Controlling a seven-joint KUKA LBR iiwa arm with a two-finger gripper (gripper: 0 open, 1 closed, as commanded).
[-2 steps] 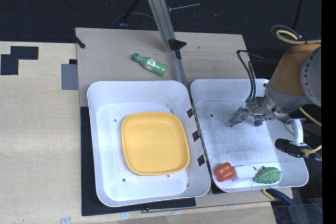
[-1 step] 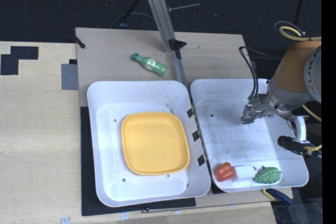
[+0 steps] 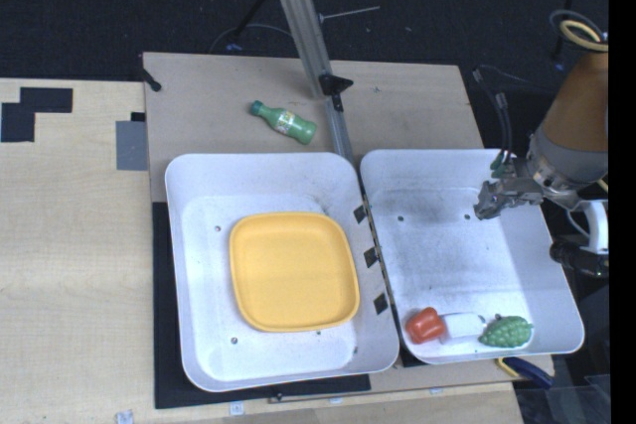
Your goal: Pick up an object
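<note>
We see hand (image 3: 487, 204) over right bin (image 3: 447, 213), upper right part; cannot tell its state. Red pepper (image 3: 425, 324), green grapes (image 3: 506, 332) lie along bin's front edge. Yellow plate (image 3: 293, 270) in left bin (image 3: 199, 213).

Counting now: two white bins on the desk, side by side, the left bin (image 3: 189, 213) and the right bin (image 3: 437, 174). One yellow plate (image 3: 294, 270), the lone item in the left bin, sitting mid-floor. Over to the right bin, three things lined along its front edge: one red pepper (image 3: 425, 324) toward the front-left corner, one white piece (image 3: 463, 324) just beside it, one bunch of green grapes (image 3: 505, 332) toward the front-right corner. Behind the bins, one green bottle (image 3: 283, 121) lying on the desk's back part. One metal rail (image 3: 306, 20) slanting up past the back edge. One arm, one hand (image 3: 491, 201).
</note>
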